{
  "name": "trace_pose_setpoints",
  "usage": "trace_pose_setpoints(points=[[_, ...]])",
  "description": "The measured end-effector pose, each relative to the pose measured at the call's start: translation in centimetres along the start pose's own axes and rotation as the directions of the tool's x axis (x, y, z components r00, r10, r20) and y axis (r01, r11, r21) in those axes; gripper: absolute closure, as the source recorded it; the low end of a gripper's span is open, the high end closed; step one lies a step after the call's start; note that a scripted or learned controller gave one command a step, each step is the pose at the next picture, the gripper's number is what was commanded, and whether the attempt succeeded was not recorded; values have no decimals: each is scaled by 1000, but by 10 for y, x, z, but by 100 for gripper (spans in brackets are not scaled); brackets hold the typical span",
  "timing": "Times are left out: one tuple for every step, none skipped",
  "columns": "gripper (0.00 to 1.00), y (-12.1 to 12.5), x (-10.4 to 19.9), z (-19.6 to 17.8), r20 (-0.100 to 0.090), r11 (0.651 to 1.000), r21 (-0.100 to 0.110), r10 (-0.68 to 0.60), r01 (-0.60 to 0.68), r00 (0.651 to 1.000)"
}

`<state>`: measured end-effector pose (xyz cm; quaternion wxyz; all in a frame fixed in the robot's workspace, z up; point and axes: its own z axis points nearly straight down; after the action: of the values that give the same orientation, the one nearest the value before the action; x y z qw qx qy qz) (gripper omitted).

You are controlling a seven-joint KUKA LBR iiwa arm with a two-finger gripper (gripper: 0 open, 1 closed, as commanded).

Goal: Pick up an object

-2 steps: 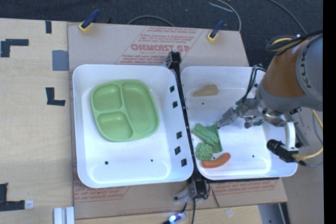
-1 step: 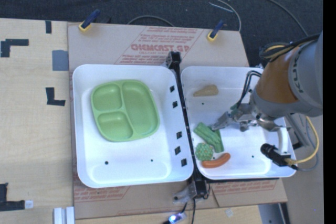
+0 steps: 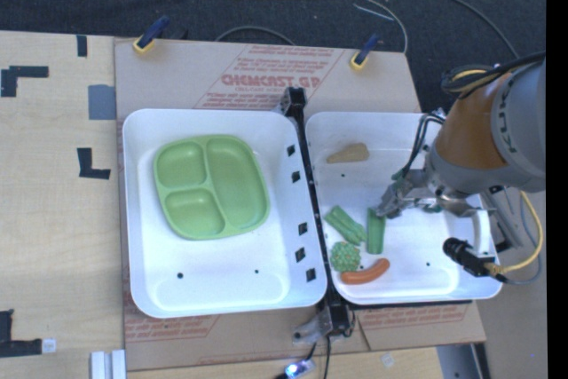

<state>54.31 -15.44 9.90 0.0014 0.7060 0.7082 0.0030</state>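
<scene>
Toys of soft plastic food lie scattered in the right-hand shallow white bin [image 3: 417, 127]: a tan bread-shaped piece [image 3: 347, 153] near its far wall, a ridged green pod-shaped piece [image 3: 344, 224] lying at a slant in the middle, an upright-looking green cylinder like a cucumber [image 3: 375, 232] just beside it, a bumpy green broccoli floret [image 3: 345, 257] below the pod, and an orange-red sausage-shaped piece [image 3: 365, 272] touching or nearly touching the floret near the front wall.

The grey arm with its orange band [image 3: 484, 138] reaches in from the right, and its tool [image 3: 390, 201] hangs low over the right bin, right at the top end of the green cylinder. Whether the tool's tips touch that cylinder cannot be told (they are small and dark against the white), and whether it stands wide or narrow cannot be told either; nothing is plainly seen gripped in it.

The left-hand shallow white bin [image 3: 151, 280] holds a pale green plastic tray with three compartments [image 3: 211, 186], lying flat toward the far left of it, well apart from the tool. Both bins sit side by side on a brown cardboard sheet [image 3: 266, 75] with red print, held by two blue-and-yellow clamps [image 3: 151, 35] at its far edge, on the pale wooden surface [image 3: 53, 217].
</scene>
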Motion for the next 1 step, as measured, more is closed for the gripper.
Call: trace_pose_setpoints(points=[[100,-3,2,-62,3,1000,3,2,-2,1000]])
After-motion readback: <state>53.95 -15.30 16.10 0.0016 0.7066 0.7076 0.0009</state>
